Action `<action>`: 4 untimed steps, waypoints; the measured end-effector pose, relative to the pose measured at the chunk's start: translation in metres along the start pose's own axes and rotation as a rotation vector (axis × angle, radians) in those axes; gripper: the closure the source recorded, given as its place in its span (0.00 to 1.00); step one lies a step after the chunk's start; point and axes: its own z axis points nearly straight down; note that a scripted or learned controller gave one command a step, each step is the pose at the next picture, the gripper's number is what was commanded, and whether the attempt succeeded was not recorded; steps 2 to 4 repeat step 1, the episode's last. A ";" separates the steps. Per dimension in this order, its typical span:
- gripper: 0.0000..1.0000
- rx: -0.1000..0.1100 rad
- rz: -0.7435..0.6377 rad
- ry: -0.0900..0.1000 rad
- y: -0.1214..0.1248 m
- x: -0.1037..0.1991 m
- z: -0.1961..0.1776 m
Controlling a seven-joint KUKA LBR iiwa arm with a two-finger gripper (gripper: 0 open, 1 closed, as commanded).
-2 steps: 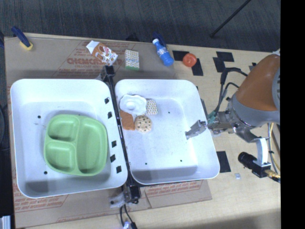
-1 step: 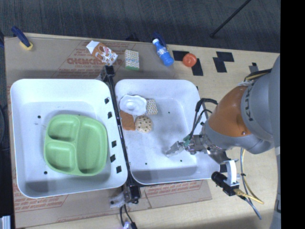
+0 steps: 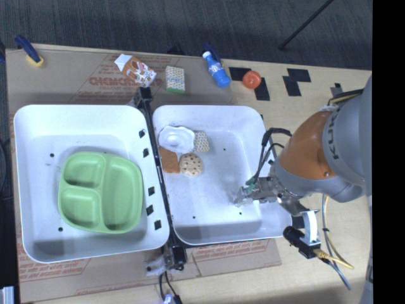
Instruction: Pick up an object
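From my remote seat I read the scene from the far side inward. Well off from the jaws (image 3: 243,195), in the other shallow white plastic bin (image 3: 25,170), lay a pale green plastic tray with three compartments (image 3: 101,192), flat and apart from everything else, an awkward wide thing for a two-finger pinch. Nearer, across the black divider between the bins, a small cluster sat in the jaws' own white bin (image 3: 253,122): a white crumpled cup-like piece (image 3: 175,137), a tan waffle-textured piece (image 3: 201,142) touching it, an orange-brown flat wedge (image 3: 169,161) and a round speckled cookie-like disc (image 3: 190,164) just beside the wedge. I judged these the likely targets, bunched toward the divider side, some way from the jaws and not between them.

The jaws hung low over bare bin floor near the wall on the arm's side, presumably because the grey arm with its orange band (image 3: 307,154) reached over that wall. They were too small and blurred to read; I could not tell whether they were spread or pressed together, and I saw nothing pinched. On the desk (image 3: 95,81) beyond the bins lay a blue bottle (image 3: 217,70) and an orange ball (image 3: 252,79).
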 end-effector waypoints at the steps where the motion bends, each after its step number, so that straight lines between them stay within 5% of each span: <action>1: 1.00 -0.001 0.000 0.000 0.001 0.064 0.010; 4: 1.00 -0.001 0.000 0.000 0.001 0.064 0.010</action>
